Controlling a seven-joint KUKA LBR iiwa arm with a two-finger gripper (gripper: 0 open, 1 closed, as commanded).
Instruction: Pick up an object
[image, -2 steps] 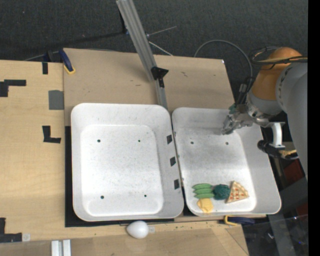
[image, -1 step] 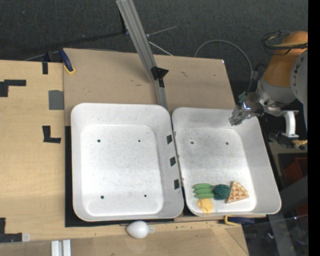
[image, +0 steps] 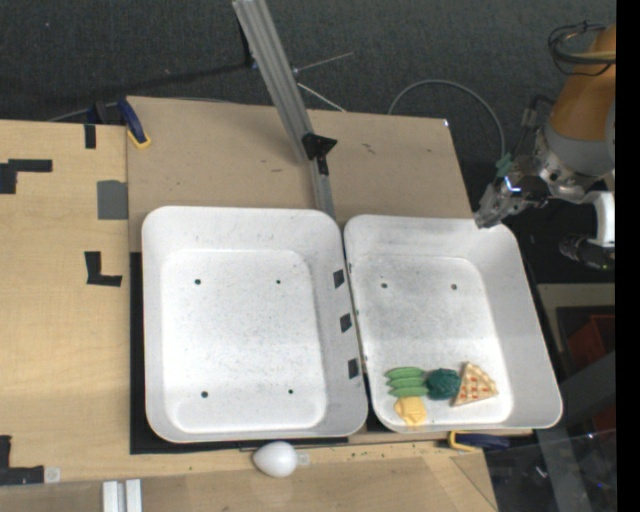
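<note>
The arm (image: 580, 110) enters at the upper right of the frame, its orange band near the top edge. The end effector (image: 493, 212) hangs at the upper right corner of the right bin (image: 520, 300), over its rim. It is small and dark against the background, and I cannot tell whether it is spread or pressed together. Nothing is seen in its grasp.

The objects lie in a cluster at the lower part of the right bin, well apart from the end effector: a green pod (image: 405, 378), a dark green lump (image: 441, 381) touching it on the right, a pizza slice (image: 474, 385) just beside that, and a yellow piece (image: 410, 409) below the pod.

The left bin (image: 240, 320) sits alongside, edges meeting at mid-frame. A white egg (image: 275, 459) rests on the counter (image: 60, 300) below the left bin's lower edge.
</note>
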